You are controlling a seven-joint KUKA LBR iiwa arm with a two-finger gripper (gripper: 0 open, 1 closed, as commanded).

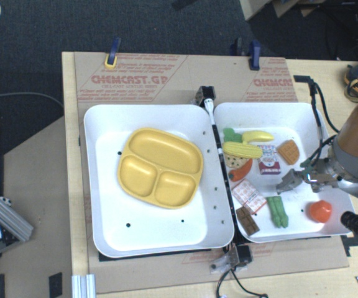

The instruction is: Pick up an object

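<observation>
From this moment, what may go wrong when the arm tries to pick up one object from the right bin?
1. The small toys lie crowded: the yellow corn cob, yellow banana and red-and-white packet nearly touch, so the gripper might catch two or push one aside.
2. The round red tomato could roll away.
3. The flat brown chocolate bar lies close to the right white bin's rim, leaving little room.
</observation>
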